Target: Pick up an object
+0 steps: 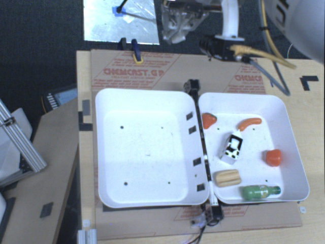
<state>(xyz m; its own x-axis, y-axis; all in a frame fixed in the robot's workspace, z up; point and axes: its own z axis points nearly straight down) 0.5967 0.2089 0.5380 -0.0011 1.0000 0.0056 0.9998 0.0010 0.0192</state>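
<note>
Green bottle lies flat, long axis left-right, cap pointing right.

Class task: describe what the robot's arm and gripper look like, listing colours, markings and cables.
The gripper is pale grey metal at the top of the view. A white arm link at the top right bears dark lettering. A yellow cable and a grey cable trail beside it.

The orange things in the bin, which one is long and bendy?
The curved orange sausage near the right bin's far wall; the other two orange pieces are short and chunky.
</note>
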